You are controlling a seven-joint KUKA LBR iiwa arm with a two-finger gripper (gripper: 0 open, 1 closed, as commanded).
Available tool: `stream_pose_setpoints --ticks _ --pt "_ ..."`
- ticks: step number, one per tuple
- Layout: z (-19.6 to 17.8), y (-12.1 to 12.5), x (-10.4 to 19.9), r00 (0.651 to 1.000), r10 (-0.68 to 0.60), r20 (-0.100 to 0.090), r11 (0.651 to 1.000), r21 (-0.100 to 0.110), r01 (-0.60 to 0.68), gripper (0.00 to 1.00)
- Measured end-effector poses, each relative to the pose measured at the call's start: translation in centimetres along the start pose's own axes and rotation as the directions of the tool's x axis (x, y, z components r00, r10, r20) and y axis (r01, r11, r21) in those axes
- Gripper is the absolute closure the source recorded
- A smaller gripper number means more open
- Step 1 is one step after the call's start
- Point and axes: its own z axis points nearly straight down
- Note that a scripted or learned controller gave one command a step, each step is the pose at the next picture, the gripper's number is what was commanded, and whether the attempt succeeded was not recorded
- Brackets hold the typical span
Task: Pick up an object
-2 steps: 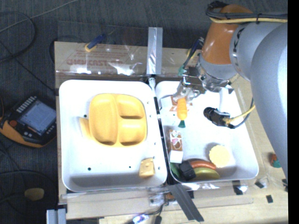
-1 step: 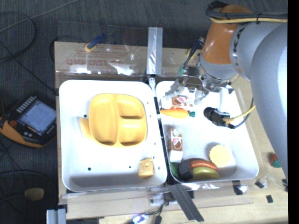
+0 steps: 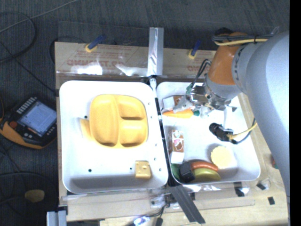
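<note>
Gripper (image 3: 200, 102): low in right bin (image 3: 244, 171), upper-left part; jaw state can't tell. Carrot (image 3: 181, 112): lying just beside/under gripper tip, on bin floor, nothing seen lifted. Other items w/ it: snack packet (image 3: 178, 141), pale disc (image 3: 223, 157). Left bin (image 3: 70, 164): yellow tray (image 3: 117, 119), cheese block (image 3: 142, 169). Progress: approach only, I'd judge; grasp and lift remain.
</note>
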Motion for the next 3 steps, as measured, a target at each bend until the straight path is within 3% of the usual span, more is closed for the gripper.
stream_pose_setpoints --ticks 1,2,3 --pt "1.16 1.61 -1.38 0.993 -0.115 -0.01 0.993 -0.017 0.114 0.0" --pt "0.34 1.52 -1.31 0.993 -0.116 -0.01 0.993 -0.011 0.116 1.0" --pt "0.3 1.59 -1.32 0.993 -0.117 -0.009 0.993 -0.015 0.116 0.0"
